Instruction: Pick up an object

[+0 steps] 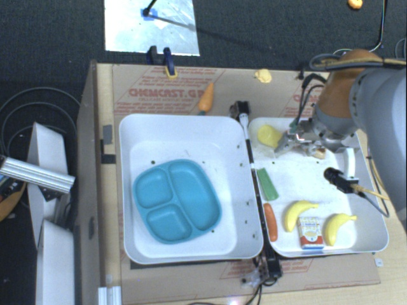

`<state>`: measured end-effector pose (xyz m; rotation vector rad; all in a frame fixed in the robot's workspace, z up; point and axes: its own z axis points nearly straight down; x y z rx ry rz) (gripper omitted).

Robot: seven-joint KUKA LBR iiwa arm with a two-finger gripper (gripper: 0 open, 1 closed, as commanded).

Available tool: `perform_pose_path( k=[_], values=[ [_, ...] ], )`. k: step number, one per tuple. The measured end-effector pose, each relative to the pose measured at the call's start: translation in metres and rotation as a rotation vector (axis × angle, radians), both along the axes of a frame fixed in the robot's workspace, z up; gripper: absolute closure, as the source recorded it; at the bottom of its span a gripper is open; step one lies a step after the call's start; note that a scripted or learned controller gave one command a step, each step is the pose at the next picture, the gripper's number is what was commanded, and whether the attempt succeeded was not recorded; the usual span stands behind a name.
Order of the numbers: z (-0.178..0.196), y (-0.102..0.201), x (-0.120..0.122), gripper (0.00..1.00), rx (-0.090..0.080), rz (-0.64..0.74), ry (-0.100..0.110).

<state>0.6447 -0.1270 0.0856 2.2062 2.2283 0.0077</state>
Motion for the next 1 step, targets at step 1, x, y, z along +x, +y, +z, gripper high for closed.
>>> perform_pose_path(
  k=[1],
  values=[
    [0.1005, 0.0637, -0.1014, 0.0, 0.003, -0.004, 0.012]
  ],
)
